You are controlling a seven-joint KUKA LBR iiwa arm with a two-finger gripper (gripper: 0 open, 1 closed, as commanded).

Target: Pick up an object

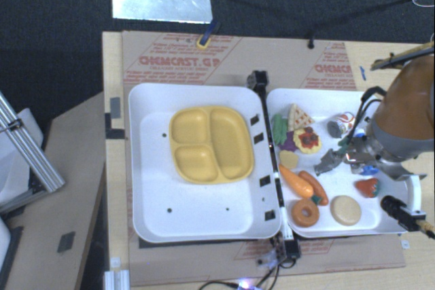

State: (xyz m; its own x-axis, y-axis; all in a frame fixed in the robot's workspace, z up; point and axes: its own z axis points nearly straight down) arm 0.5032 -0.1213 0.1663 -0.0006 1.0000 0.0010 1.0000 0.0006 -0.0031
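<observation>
claw (331, 161) low in right bin (323, 100), grip state cannot tell | nothing seen held | nearest: carrot (296, 181), sausage (315, 187), just left below | advice: centre over one toy, drop straight, avoid neighbours crowding donut (305, 212), cookie (346, 210) | left bin: yellow tray (207, 144)

Bright, even overhead light; slight softness
</observation>
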